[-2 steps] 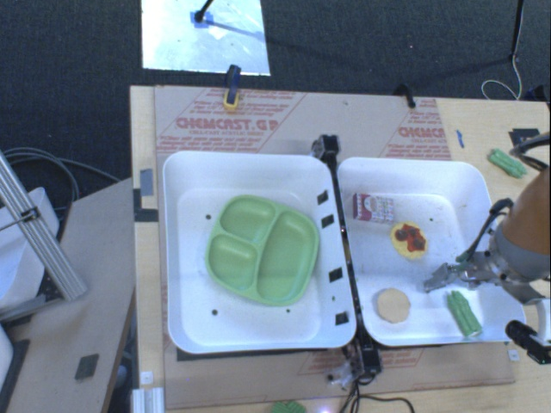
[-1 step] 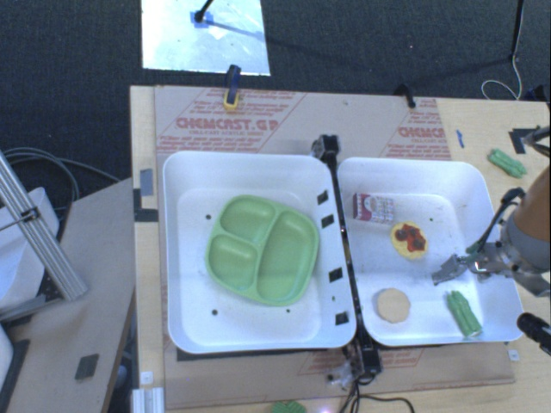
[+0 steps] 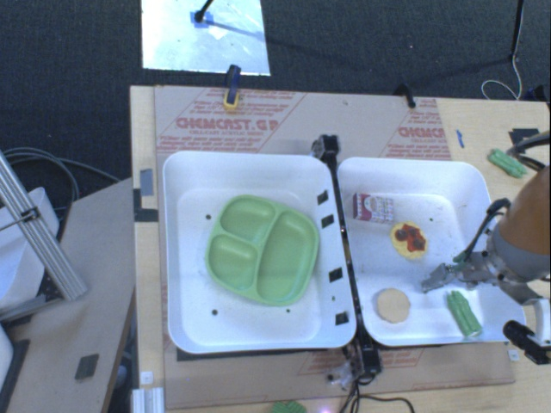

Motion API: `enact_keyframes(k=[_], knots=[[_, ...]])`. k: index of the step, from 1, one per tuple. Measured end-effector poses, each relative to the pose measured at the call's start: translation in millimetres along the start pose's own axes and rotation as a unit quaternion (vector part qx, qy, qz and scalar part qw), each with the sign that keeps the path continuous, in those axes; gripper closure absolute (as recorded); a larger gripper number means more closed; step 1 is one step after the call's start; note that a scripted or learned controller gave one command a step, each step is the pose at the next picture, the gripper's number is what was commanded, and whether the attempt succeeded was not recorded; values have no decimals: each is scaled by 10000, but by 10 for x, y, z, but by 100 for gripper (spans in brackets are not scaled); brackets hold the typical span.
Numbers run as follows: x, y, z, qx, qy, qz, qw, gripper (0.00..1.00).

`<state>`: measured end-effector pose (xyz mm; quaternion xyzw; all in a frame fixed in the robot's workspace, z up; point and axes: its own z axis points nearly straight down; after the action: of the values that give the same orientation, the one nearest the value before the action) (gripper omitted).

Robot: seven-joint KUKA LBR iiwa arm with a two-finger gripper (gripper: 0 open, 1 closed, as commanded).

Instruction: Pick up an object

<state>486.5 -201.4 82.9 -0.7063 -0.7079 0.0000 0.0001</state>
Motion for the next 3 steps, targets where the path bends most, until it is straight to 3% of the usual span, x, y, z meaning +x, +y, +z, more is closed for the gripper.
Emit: enact_keyframes(k=[3], knots=[[-48,4,-15,-13,-2,10,10000,0]])
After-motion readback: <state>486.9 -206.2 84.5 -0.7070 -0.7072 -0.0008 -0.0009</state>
